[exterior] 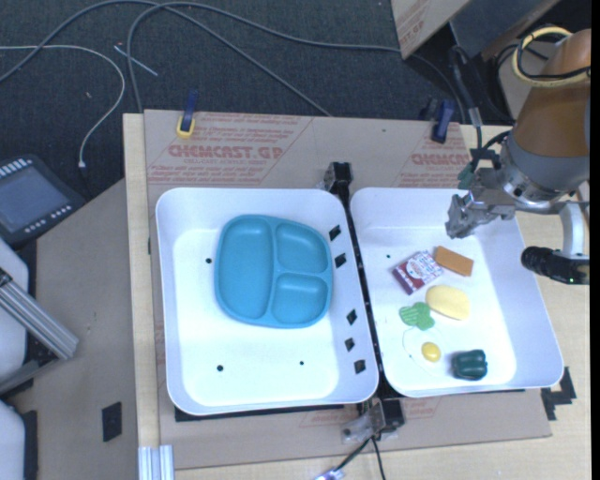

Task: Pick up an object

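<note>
orange block (454,261) just below hand (461,221), right bin (534,281) | hand empty, hovering; open or closed: can't tell | step: approach | next: descend onto block, avoid red packet (416,271) beside it

I see dark grey carpet (281,56) beyond the table (253,141); loose cables (103,66) trail far left; a cardboard box (422,23) sits far right.

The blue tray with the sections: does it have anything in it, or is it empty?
Empty. The blue tray lies flat in the left bin, and all three of its sections show bare blue. The small items lie in the right bin.
</note>
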{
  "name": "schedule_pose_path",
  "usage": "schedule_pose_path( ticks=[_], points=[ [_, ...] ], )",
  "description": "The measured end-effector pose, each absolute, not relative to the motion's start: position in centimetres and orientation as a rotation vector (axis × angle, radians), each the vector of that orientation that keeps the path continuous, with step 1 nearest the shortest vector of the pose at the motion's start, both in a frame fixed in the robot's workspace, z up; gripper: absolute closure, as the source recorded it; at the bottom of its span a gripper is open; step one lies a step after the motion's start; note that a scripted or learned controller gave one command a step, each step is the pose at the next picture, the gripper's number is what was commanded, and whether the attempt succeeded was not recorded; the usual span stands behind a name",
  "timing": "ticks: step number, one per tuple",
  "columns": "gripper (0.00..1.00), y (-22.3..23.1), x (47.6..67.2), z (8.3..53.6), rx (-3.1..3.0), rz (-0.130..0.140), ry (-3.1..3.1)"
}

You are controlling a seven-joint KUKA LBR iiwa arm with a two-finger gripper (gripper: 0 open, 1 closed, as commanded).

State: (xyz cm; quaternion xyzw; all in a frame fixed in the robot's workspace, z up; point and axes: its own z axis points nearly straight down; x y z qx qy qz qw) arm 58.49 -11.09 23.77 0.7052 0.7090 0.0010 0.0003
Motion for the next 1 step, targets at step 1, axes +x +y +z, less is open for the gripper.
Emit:
schedule_pose_path(
  ticks=[1],
  points=[
    [1.00, -5.37, 60.32, 22.74, 2.215, 0.003, 2.228]
  ],
)
